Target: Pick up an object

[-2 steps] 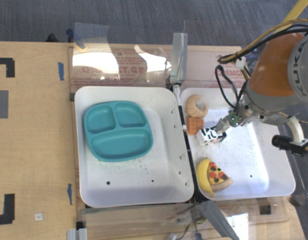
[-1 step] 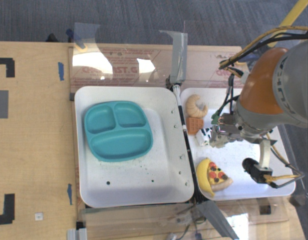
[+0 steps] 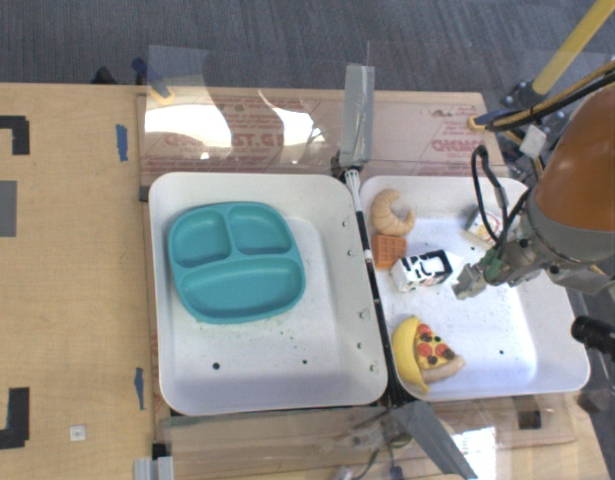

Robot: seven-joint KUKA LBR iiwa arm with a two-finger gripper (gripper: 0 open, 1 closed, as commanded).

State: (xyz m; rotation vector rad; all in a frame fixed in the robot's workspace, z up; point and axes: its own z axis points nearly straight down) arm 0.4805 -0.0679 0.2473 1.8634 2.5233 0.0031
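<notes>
Arm reaching in over the right bin; nothing seen held at the end effector.

The grey two-finger end effector sits low over the right shallow white plastic bin, just right of a small black-and-white toy vehicle; whether its tips are apart or together cannot be told from this angle. In the same bin lie a tan croissant-shaped toy near the far left corner, an orange ridged block just below it, and, toward the near edge, a yellow toy banana touching a toy pizza slice with red dots. The left shallow white plastic bin holds a teal three-compartment plastic tray. Both bins rest side by side on the wooden counter.
</notes>
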